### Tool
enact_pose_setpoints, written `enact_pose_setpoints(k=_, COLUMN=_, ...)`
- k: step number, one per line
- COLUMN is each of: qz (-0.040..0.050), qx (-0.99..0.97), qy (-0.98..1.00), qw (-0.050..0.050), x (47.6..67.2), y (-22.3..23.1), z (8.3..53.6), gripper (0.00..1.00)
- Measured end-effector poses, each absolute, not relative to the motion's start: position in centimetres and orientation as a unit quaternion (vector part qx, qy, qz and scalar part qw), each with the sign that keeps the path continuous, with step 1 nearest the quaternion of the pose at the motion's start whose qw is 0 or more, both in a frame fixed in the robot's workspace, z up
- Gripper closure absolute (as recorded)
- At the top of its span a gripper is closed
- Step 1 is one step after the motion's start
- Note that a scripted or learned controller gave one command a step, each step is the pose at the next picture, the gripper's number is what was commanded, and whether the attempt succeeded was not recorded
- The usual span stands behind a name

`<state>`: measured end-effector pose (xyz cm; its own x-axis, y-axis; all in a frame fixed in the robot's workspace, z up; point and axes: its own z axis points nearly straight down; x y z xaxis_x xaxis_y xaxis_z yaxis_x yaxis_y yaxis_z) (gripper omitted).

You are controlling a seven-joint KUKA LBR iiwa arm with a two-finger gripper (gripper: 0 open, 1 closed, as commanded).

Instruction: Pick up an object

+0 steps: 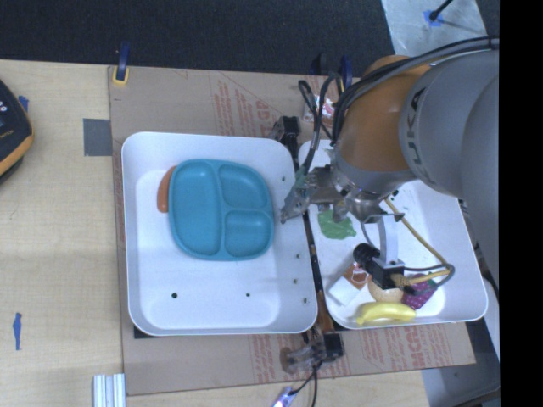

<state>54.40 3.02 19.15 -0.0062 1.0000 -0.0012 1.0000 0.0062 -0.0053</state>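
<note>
My gripper (293,203) hangs under the grey and orange arm, over the seam between the two bins and beside the right rim of a blue divided plate (222,209). The plate lies in the left bin (212,303), with an orange sausage-like piece (163,191) poking out at its left edge. Just right of the gripper, in the right bin (462,253), is a green leafy piece (336,225). A yellow banana (384,313), a purple bunch of grapes (418,295) and a small brown and white item (360,274) sit near that bin's front. The arm hides the back of the right bin.
Cables loop from the wrist over the right bin's front. A black and yellow device (12,134) rests at the far left of the bench. Clamps and wires stand between the bins at the back and front edges.
</note>
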Motion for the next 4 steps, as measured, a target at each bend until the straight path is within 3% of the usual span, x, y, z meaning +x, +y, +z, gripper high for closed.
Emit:
enact_pose_setpoints(k=1, qz=0.0011, qx=-0.707, qy=-0.708, qw=0.0, x=55.3, y=-2.8, z=19.2, gripper=0.0)
enact_pose_setpoints(k=2, qz=0.0015, qx=-0.706, qy=-0.708, qw=0.001, x=55.3, y=-2.9, z=20.2, gripper=1.0)
enact_pose_setpoints(k=3, qz=0.0017, qx=-0.706, qy=-0.709, qw=0.001, x=55.3, y=-2.8, z=20.2, gripper=0.0)
enact_pose_setpoints(k=4, qz=0.0022, qx=-0.705, qy=-0.709, qw=0.002, x=55.3, y=-2.9, z=21.2, gripper=1.0)
